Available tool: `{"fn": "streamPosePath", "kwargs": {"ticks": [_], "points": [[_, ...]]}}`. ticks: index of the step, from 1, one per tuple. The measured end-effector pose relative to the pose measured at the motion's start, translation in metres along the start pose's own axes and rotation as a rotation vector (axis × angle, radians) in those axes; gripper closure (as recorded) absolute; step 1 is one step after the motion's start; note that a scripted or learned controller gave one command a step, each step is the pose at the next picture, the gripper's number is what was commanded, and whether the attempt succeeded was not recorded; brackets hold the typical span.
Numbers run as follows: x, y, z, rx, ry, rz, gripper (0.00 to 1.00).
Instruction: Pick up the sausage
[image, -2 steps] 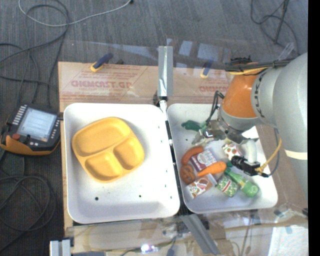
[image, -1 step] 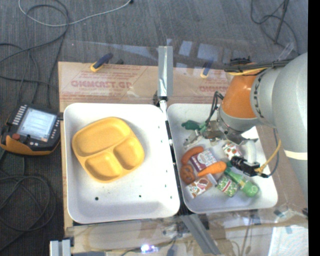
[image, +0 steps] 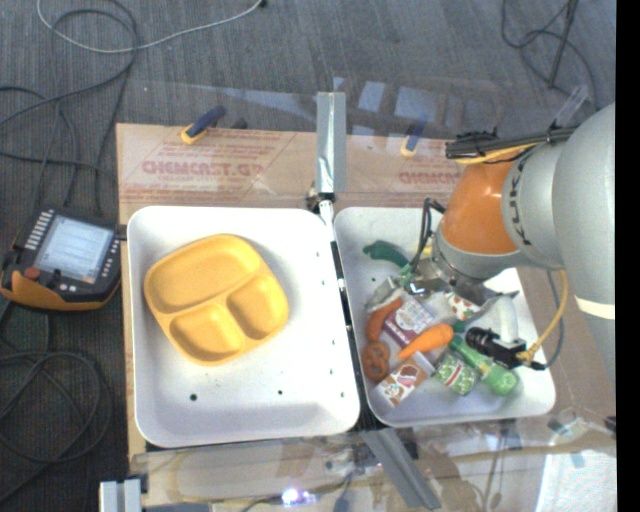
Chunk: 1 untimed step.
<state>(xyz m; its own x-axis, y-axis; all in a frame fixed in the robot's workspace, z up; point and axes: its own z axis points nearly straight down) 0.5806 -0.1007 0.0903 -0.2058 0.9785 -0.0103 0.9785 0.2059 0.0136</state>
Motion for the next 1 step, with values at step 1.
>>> {"fn": "streamPosePath", "kwargs": {"ticks": [1], "points": [[0.0017, 0.0019, -0.0099, -0.004, 0.006, 0.0, 1.0]]}}
